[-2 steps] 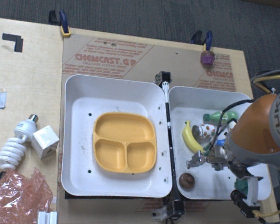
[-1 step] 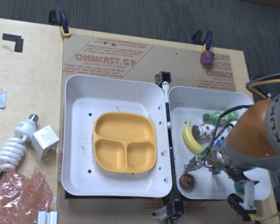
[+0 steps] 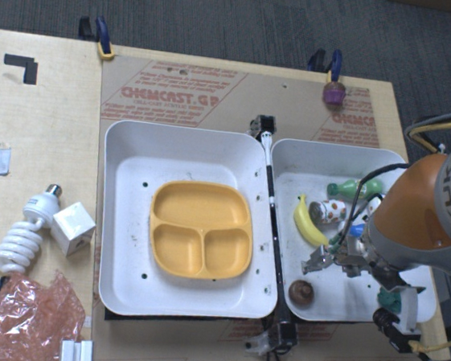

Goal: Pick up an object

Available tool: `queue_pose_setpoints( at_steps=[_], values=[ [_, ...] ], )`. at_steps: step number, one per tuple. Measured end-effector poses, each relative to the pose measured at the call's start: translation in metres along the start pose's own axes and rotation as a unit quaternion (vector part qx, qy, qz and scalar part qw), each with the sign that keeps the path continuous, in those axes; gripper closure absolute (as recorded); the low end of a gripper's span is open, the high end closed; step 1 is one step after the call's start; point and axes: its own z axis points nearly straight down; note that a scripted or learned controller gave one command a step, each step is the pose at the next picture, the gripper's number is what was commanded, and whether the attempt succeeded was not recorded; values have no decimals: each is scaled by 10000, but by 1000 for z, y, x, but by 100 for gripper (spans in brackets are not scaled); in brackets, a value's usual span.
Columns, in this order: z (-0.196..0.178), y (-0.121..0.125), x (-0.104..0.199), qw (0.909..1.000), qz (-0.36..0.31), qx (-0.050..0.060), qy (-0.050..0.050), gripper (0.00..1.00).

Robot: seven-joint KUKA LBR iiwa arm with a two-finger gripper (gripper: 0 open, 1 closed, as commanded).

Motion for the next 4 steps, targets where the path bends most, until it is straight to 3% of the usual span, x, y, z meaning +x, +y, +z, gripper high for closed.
queue_pose_setpoints(
  at_steps=[1,2,3,4],
  values=[
    [-10,1,-1,10000,-2,-12,-4,100],
    [-10,1,-1,10000,-2,-12,-4,0],
    [19,-1,4,10000,5,13,4,0],
    [-5,0,-3,10000,7,1,-1,0]
  ],
)
